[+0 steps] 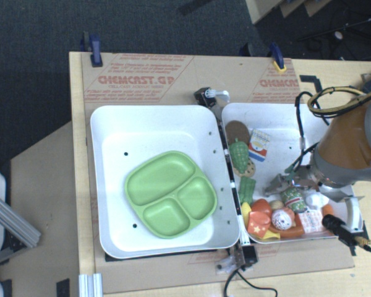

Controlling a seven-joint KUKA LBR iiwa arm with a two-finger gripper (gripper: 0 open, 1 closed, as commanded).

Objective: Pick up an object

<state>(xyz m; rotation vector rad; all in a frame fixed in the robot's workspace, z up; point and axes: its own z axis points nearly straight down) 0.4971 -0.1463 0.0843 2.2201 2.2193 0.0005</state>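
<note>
Gripper low over toy clutter, right bin, green tray left

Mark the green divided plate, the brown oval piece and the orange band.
green divided plate [170, 193], camera view, central ridge.
brown oval piece [237, 131], camera view, top face.
orange band [351, 141], camera view, left side.

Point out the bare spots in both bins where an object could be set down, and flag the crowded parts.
Left bin: bare white floor rings the green divided tray, widest along the top edge and the left wall. Right bin: a small bare strip at the top, above the brown piece and the small carton. Its lower half is crowded with toys under the arm.
</note>
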